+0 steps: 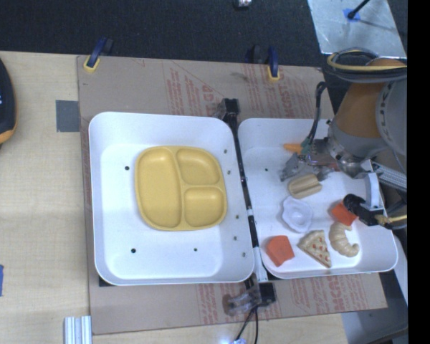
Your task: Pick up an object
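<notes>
1. Low over the right bin (272, 138) sits the claw (304, 165), its dark metal fingers splayed above the bin's upper half; the gap between the tips looks open, with nothing held in it.

2. Just below the tips lies a small tan bread roll (304, 186), the nearest thing to the claw and so, I judge, the likely pick. It rests on the bin floor near the middle, touching no other piece.

3. The relation that matters: the roll lies just toward the bin's near edge from the fingertips, and its long axis runs roughly left to right, tilted slightly up at the right end. Fingers closing across the short width would suit it best (a grip along the length would likely slip).

4. Other pieces crowd the lower half: a white cup (297, 213) just below the roll, a red block (279, 250), a pizza slice (316, 248), a croissant (343, 240), another red piece (341, 213), and an orange bit (292, 147) behind the claw.

5. The left bin (115, 264) holds a yellow divided tray (179, 187), well apart from the arm.

6. Both bins sit on a cardboard sheet on the counter (29, 213).
</notes>
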Controlling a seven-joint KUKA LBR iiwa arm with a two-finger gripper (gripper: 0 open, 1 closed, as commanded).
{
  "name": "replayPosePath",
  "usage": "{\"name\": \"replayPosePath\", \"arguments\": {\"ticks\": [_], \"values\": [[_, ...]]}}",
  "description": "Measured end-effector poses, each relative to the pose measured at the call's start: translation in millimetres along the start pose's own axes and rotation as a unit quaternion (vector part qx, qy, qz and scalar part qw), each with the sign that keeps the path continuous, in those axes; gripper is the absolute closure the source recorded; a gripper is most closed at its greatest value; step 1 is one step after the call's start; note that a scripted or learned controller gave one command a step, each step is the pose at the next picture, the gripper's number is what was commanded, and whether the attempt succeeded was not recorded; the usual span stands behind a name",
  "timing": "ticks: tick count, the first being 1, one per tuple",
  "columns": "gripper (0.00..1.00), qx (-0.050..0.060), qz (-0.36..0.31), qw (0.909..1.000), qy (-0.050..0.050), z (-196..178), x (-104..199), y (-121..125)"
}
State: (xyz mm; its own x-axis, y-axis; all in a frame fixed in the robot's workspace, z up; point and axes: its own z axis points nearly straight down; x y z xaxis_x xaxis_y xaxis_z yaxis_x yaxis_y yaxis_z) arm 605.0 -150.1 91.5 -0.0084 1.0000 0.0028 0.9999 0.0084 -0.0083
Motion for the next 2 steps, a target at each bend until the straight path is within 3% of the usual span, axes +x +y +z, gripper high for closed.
{"name": "replayPosePath", "arguments": {"ticks": [1, 2], "values": [[0.0, 0.001, 0.001, 1.0, 0.001, -5.8, -47.3, 51.7], [0.0, 0.001, 0.002, 1.0, 0.0, 0.6, 11.8, -17.6]]}}
